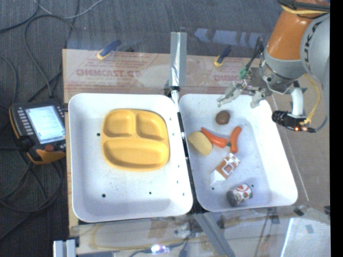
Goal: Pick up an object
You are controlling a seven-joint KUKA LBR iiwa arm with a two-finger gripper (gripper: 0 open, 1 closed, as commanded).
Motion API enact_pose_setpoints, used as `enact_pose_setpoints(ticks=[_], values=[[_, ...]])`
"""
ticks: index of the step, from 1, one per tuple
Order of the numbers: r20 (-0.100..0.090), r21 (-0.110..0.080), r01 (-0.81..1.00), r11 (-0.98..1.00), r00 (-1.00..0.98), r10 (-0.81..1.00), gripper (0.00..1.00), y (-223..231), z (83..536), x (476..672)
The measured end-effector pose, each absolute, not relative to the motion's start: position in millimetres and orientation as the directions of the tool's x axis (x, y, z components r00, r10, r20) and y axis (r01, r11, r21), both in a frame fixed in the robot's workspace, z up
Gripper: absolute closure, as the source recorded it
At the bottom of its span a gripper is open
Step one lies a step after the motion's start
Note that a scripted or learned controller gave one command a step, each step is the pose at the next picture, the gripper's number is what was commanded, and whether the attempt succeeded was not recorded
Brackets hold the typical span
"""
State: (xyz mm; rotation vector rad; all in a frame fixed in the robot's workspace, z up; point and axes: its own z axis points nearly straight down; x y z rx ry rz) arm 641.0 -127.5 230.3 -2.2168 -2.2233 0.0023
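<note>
My gripper (242,95) hangs open over the far edge of the right bin (278,159), fingers spread and nothing between them. Just below it lies a small brown ball (223,117). Further toward the bin's middle rest two orange carrots (215,138) (235,136) and a pale yellow potato (199,143). A small white and orange carton (226,167) lies below them, and a grey and red can (239,194) lies on its side near the front edge.
The left bin (86,191) holds a yellow divided tray (136,138). A metal post (177,58) stands behind the seam between the bins. A handheld pendant (38,127) lies left of the bench.
</note>
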Motion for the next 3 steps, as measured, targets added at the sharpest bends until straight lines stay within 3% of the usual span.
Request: enact_pose_setpoints(ticks=[1,2,3], values=[[0.001,0.0,0.987,0.163,-0.163,0.987,0.0,-157,94,624.0],[0.002,-0.001,0.987,0.162,-0.162,0.987,1.0,-157,102,623.8],[-0.002,-0.001,0.997,-0.077,0.077,0.997,1.0,-92,230,607.7]])
